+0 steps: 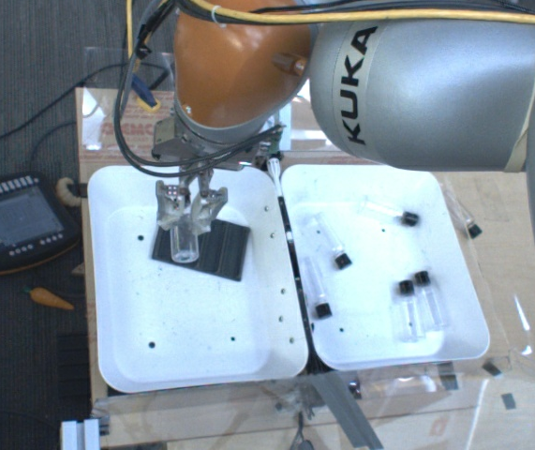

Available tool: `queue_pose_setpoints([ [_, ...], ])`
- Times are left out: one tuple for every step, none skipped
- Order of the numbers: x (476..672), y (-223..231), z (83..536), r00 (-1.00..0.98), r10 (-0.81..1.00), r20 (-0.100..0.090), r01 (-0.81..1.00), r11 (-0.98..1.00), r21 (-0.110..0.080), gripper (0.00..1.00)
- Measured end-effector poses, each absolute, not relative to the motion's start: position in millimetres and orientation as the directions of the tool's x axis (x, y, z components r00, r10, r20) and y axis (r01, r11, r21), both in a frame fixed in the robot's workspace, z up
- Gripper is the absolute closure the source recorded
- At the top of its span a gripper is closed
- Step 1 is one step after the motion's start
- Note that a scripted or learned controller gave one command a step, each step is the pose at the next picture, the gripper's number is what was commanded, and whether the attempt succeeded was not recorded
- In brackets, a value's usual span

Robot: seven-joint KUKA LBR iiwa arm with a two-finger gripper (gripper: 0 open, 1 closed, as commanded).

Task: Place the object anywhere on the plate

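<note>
A black rectangular plate [218,249] lies in the left bin [136,326], toward its back. My gripper [189,219] hangs over the plate's left part, reaching down from the orange wrist. A clear glass vial [185,242] stands upright between its two fingers [169,210], its lower end at the plate's surface. The fingers press against the vial's upper part on both sides. The arm's big grey body covers the back of both bins.
The right bin [454,336] holds several clear vials with black caps [343,261], scattered across it. A black teach pendant [19,223] lies left of the bench. Cables loop down beside the wrist on the left.
</note>
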State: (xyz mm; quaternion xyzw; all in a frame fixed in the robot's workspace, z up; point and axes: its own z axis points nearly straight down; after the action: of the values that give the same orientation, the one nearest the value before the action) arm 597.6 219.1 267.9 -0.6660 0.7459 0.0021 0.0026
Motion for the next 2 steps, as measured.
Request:
queue_pose_setpoints([
  [516.4,226.9,195.5,0.074,-0.997,-0.005,-0.997,-0.074,0.003,1.0],
  [547.1,196.5,263.6,0.223,-0.975,-0.005,-0.975,-0.223,0.0,1.0],
])
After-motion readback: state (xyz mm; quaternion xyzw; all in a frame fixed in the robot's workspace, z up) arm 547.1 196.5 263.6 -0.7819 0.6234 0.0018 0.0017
